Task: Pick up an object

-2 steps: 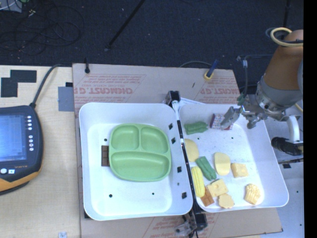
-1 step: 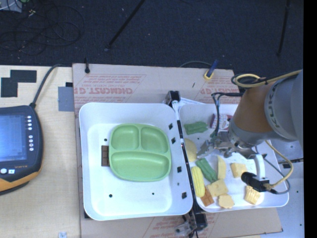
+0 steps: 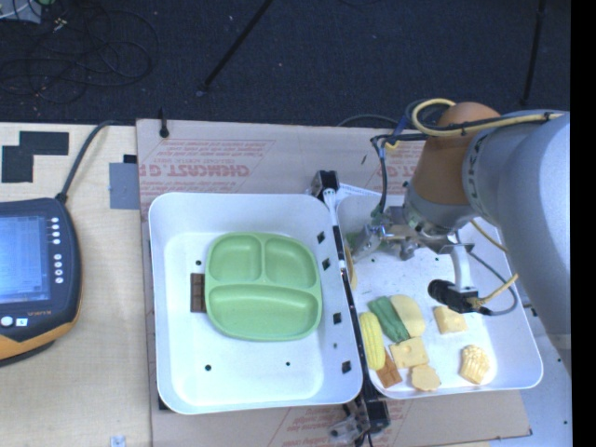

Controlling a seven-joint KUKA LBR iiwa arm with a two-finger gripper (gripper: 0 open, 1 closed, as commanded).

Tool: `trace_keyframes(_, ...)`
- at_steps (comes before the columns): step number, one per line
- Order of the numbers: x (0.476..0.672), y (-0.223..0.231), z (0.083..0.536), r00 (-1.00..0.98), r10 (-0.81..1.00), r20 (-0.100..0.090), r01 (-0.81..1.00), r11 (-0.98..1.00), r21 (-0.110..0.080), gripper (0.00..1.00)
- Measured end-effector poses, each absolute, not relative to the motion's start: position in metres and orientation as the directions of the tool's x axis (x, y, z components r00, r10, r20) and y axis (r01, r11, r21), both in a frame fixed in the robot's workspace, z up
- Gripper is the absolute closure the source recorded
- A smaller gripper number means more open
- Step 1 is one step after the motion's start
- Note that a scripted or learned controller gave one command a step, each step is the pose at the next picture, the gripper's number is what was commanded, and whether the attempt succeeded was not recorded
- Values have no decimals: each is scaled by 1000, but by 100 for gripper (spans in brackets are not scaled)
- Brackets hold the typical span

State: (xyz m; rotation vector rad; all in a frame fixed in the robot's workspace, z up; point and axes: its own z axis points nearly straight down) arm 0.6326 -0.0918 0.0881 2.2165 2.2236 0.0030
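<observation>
My gripper hangs low over the far left part of the right bin, under the orange-banded wrist. Nothing shows in its grasp. Several food toys lie toward the near side of that bin, apart from the gripper: a yellow corn cob, a green pod, a pale yellow round piece, a cheese wedge, a yellow block, an orange chunk and a ridged yellow piece.
The left bin holds a green divided plate and a small brown block. A black cable end dangles over the right bin. A teach pendant lies at the far left.
</observation>
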Motion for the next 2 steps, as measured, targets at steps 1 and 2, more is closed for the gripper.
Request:
trace_keyframes(1,644,-100,88,-4,1000,0,1000,4,-1,0)
trace_keyframes(2,644,-97,88,-1,1000,1,1000,1,-3,0)
